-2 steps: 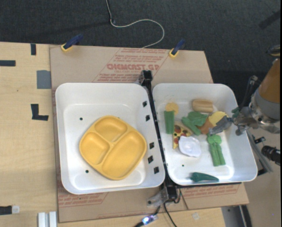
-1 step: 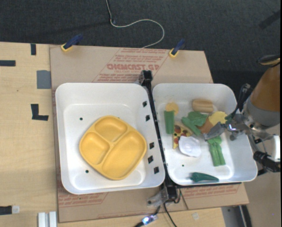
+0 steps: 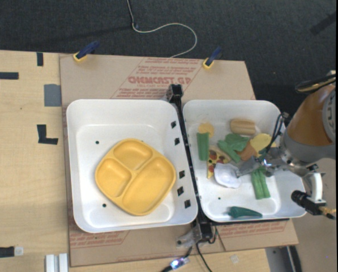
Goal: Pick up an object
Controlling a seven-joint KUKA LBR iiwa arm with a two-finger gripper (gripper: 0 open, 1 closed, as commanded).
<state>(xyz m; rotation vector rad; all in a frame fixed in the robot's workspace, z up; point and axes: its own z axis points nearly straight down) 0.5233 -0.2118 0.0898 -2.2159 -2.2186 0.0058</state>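
Hovering over the right bin [image 3: 270,109], the gripper [image 3: 249,166], jaw state untellable, nears the white disc [image 3: 226,177]; we should centre on 1 item before closing.

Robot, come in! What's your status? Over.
Tool low in right bin, amid toy food. Nothing seen held. Green stick beside it. Yellow plate in left bin.

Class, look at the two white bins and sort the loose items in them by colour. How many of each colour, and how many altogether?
Green: 4, stick, block, bar, dark pod
Yellow: 3, divided plate, small piece, lump
Tan: 1, bun
White: 1, disc
Orange: 1, wedge
Total: 10
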